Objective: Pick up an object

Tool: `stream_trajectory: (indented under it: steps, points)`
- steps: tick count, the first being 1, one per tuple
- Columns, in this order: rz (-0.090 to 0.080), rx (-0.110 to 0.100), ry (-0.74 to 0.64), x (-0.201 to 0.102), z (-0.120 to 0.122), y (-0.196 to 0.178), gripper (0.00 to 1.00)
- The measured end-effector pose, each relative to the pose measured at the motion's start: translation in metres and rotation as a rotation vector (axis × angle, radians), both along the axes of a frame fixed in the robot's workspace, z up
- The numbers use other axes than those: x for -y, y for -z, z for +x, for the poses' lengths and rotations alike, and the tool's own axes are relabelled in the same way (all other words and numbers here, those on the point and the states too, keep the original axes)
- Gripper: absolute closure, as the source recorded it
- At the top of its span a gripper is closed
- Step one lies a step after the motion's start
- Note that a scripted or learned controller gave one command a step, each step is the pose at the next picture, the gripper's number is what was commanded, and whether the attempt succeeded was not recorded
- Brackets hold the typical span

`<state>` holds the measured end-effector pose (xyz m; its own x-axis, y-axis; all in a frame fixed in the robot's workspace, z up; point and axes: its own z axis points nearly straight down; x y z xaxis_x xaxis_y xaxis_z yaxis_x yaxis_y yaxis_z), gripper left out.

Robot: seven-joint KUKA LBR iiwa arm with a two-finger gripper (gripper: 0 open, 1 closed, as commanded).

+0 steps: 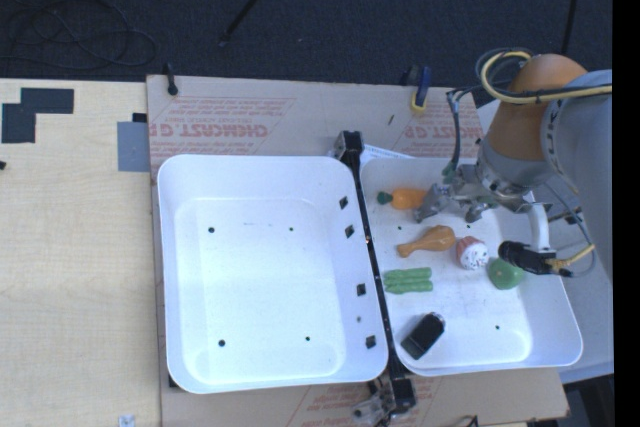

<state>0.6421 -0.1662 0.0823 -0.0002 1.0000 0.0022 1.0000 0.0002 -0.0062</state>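
Two shallow white bins sat side by side on the tabletop [70, 245], a pale wood surface overlaid with a printed cardboard sheet [250, 120]; beyond it lay dark carpet strewn with cables. The left bin [180, 215] held nothing visible, while the right bin [540, 340] held six small objects: one orange carrot-shaped toy [407, 199] near the far wall, one tan drumstick-shaped piece [428, 240] at the middle, one green ridged piece [408, 281] just below it, one black rectangular object [423, 334] lying tilted near the front wall, one small red-and-white ball [472, 253] and one green rounded piece [505, 274] to its right. The single grey arm, its orange band [530, 110] uppermost, reached in from the right, and its hand [455, 200] hung low over the far part of the right bin, between the carrot-shaped toy and the ball. Whether the hand was released or clenched could not be told from above, and no object was seen between its parts.
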Motion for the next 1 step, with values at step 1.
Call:
stream_trajectory:
  steps: [1]
  points:
    - [-0.001,0.002,-0.001,-0.0141,0.0012,-0.0050,0.00]
